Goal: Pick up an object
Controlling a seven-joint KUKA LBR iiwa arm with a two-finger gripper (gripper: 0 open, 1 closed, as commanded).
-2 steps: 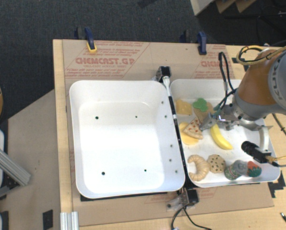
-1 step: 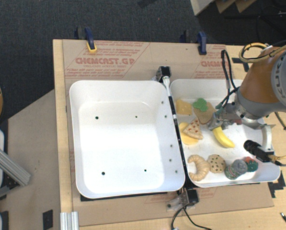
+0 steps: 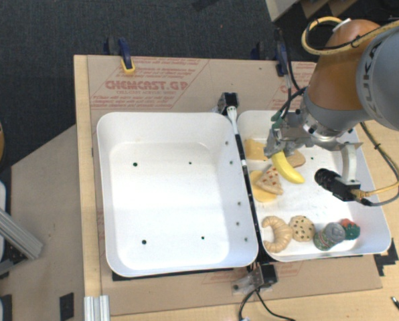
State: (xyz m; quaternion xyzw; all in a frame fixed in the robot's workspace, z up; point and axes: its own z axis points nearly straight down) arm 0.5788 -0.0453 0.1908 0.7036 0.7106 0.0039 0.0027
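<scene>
Item, for your log: gripper (image 3: 280, 147) low in the right bin (image 3: 373, 209), fingers narrowed on the banana (image 3: 288, 168), which hangs tilted just above the pizza slice (image 3: 267, 181), apparently held clear for lifting; left bin (image 3: 112, 179) alongside.
</scene>
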